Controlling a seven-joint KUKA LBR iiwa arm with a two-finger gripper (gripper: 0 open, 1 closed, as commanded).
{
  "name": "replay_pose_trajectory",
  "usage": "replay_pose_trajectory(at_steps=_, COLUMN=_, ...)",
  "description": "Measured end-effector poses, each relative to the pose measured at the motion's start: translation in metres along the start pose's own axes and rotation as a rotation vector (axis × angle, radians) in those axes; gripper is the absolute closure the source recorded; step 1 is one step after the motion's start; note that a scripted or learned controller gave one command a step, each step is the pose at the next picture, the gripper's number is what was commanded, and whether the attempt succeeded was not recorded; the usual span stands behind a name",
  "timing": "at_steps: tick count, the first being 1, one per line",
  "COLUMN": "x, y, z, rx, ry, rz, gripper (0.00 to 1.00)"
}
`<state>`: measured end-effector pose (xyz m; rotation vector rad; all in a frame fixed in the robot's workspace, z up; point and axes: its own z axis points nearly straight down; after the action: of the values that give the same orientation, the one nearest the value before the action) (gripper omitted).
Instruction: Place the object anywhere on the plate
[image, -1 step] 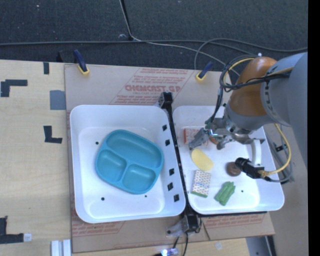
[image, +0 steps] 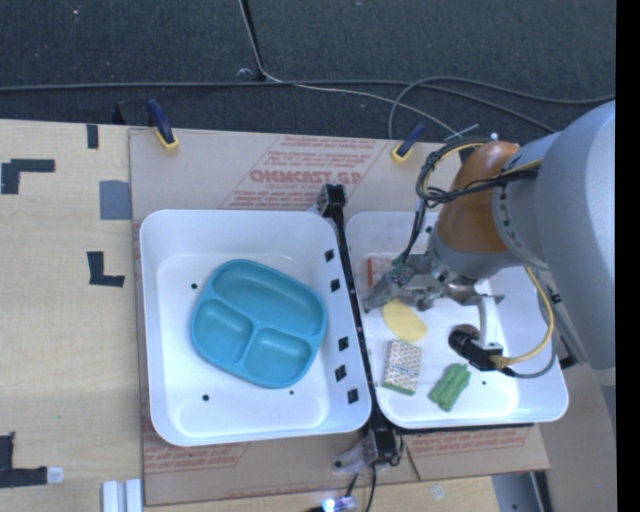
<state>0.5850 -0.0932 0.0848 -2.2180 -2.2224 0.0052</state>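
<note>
A: Blue plastic first: a divided plate (image: 259, 322) with three compartments lies in the left bin (image: 170, 240), tilted a little against the bin's sides, with nothing on it.

B: And the right bin (image: 545, 400)?

A: Three loose things on its floor. A pale yellow, flattish oval object (image: 405, 321) lies near the bin's left wall. Just below it is a small patterned packet (image: 403, 366) with a checked print, and beside that, toward the bin's front, a green ridged piece (image: 449, 386), set at a slant.

B: Where is the arm?

A: It reaches in from the right, grey with the orange band (image: 478, 200) above the wrist. The gripper (image: 400, 291) is low over the right bin, just above the yellow object and close to the black divider (image: 345, 310) between the bins.

B: Is it holding anything?

A: I cannot tell. The metal parts at its tip run together, so whether the claw is spread or closed is unclear. The yellow object lies right under the tip, touching or nearly so, but nothing is visibly between the fingers.

B: Anything else?

A: Cables loop around the wrist, and two clamps, one at the upper left (image: 160, 125), pin the cardboard sheet (image: 300, 170) under the bins.
</note>
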Motion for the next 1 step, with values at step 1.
replay_pose_trajectory(at_steps=1, x=0.0003, y=0.0004, z=-0.0007, rx=-0.003, ry=0.001, rz=0.001, gripper=0.0)
